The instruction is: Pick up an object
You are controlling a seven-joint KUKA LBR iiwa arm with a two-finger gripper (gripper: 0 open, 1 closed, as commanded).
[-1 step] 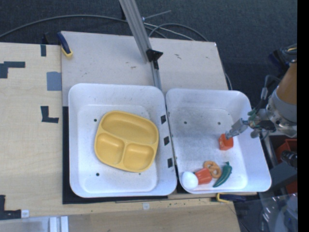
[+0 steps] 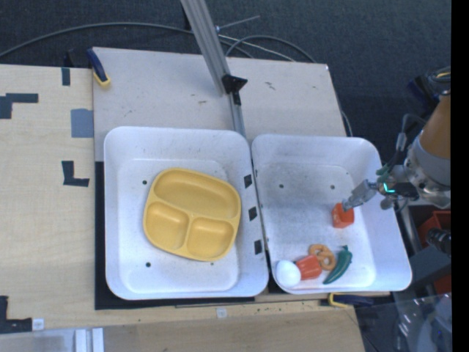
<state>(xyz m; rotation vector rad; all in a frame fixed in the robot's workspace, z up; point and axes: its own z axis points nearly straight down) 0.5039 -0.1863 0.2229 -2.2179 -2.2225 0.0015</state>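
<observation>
Over the right bin (image 2: 366, 152) we see the gripper (image 2: 357, 197) just above a small red-orange object (image 2: 342, 215); its opening we cannot tell. We judge the approach step; next, a descent around it.

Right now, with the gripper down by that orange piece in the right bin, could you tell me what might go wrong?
The gripper meets the orange piece at its upper edge, so it may nudge it aside. The piece sits near the right bin's wall, which could crowd the approach.
</observation>
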